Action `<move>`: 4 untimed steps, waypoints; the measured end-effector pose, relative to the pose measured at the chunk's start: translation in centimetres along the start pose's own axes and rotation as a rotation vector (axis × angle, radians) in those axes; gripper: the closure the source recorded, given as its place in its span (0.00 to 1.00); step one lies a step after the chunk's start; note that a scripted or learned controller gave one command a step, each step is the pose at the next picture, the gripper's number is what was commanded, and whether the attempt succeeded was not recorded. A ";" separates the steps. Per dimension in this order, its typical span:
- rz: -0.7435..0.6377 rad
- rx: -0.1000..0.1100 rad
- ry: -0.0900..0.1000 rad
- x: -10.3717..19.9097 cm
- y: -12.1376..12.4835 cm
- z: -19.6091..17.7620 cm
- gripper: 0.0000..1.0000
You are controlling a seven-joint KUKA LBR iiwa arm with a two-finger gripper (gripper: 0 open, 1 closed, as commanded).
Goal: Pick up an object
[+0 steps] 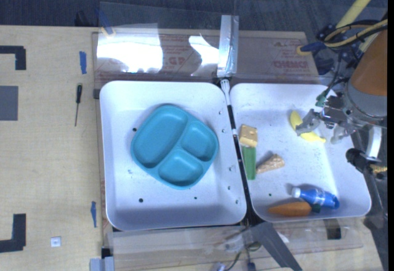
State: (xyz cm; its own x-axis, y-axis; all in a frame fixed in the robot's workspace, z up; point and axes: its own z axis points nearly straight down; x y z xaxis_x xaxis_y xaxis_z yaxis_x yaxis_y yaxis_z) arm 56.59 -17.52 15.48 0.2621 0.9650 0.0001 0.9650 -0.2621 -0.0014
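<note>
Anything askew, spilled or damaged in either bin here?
Nothing looks spilled or broken. The blue three-compartment plastic plate sits rotated in the left white bin, and the green stick lies hard against the divider of the right white bin.

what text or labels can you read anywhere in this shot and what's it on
None can be read for certain.
Red print on the cardboard panel behind the right bin: blurred, unreadable.
More red print behind the left bin: washed out by glare.
Blue bottle: no label legible.
</note>
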 end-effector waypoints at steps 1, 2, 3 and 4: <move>-0.147 -0.002 0.005 -2.0 2.8 5.8 0.00; -0.242 -0.005 0.004 -0.5 7.4 6.8 0.00; -0.407 -0.018 -0.004 0.2 7.7 -6.5 0.00; -0.389 -0.007 -0.002 2.7 8.5 -7.6 0.00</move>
State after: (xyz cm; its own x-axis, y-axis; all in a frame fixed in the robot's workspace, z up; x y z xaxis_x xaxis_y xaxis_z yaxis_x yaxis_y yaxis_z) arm 65.52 -17.19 23.07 -0.1237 0.9923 -0.0024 0.9923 0.1237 0.0058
